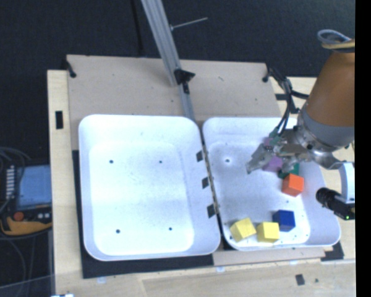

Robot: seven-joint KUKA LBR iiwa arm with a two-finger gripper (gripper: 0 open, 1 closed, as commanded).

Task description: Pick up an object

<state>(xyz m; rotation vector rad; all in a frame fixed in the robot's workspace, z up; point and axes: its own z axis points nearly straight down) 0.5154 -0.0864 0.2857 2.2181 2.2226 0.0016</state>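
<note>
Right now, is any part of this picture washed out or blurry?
In the camera view, the left bin is glared near-white, losing surface detail; the gripper looks soft and smeared; the blue block and orange block stay fairly crisp.

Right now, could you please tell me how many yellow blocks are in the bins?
2. Both lie in the right bin at its near edge: one left, the other beside it. The arm may hide others.
</note>
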